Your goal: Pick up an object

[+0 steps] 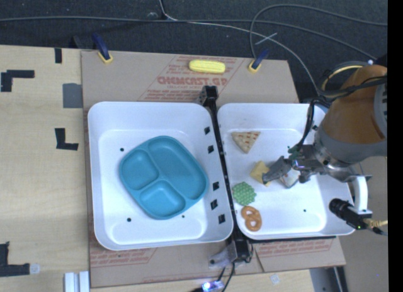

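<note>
fingers (281, 174) low in the right bin (315, 224), spread or pinched — can't tell from up here. yellow chunk (259, 171) sits just left of the tips, near touching; a short leftward nudge looks like the move — green piece (244, 192) lies below-left.

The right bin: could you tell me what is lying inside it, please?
Inside the right bin lie a waffle wedge, a yellow piece, a green round and a pretzel. The gripper covers the floor beneath it.

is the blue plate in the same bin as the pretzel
No, the blue plate lies in the left bin, while the pretzel lies in the right bin.
</note>
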Controlling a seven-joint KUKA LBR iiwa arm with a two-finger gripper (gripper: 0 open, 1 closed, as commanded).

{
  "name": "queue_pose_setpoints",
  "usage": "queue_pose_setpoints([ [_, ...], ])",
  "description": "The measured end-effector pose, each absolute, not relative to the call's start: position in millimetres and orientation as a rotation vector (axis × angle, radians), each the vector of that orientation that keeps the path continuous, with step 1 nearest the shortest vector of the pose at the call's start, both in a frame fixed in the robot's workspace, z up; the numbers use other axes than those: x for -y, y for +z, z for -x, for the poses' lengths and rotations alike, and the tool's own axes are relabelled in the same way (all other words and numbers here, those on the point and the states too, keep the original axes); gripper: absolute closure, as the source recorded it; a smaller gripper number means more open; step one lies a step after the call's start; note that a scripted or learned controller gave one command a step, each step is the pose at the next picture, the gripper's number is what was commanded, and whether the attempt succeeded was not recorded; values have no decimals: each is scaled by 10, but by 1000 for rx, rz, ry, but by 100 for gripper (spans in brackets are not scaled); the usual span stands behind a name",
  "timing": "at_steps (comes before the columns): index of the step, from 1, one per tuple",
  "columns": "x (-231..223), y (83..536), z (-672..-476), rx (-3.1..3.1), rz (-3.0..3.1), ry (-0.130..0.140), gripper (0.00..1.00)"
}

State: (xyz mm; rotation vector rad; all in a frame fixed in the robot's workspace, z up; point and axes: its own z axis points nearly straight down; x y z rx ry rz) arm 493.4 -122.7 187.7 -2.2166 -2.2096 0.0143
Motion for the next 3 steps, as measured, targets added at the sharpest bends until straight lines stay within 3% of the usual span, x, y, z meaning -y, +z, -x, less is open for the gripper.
queue_pose_setpoints([
  [1,1224,1936,-4964,2221,2219,3,0],
  [2,1213,1293,-4975,2218,2216,7,0],
  [3,1216,873,-5011,2225,2229,-9,0],
])
